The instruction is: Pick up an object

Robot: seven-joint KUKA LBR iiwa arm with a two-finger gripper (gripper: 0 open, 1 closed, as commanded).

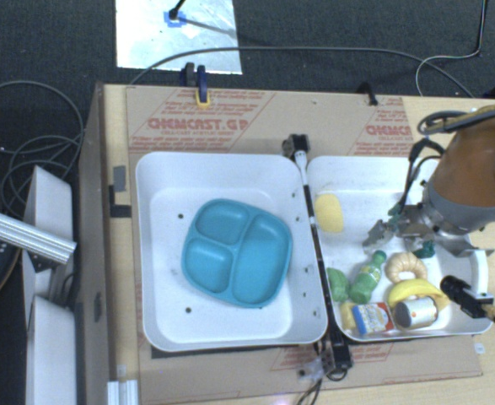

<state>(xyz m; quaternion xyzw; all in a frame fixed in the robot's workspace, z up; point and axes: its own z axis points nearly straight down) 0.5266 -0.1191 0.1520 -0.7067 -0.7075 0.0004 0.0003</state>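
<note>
The right bin (361,184) holds several small things. A pale yellow lemon-like piece (329,212) lies near its left wall. In the front half are a green bottle (367,277), a green lump (337,283), a tan ring-shaped pastry (406,266), a banana (416,290), a grey can (416,313) and a small printed packet (368,318). My gripper (392,231) hangs low over the middle of this bin, just behind the bottle and the pastry. I see nothing held in it.
The left bin (167,184) carries a blue divided plate (234,251). A metal divider (309,226) runs between the bins. The arm's orange band (475,171) stands over the right bin's far right corner. Cables lie on the floor behind and to the left.
</note>
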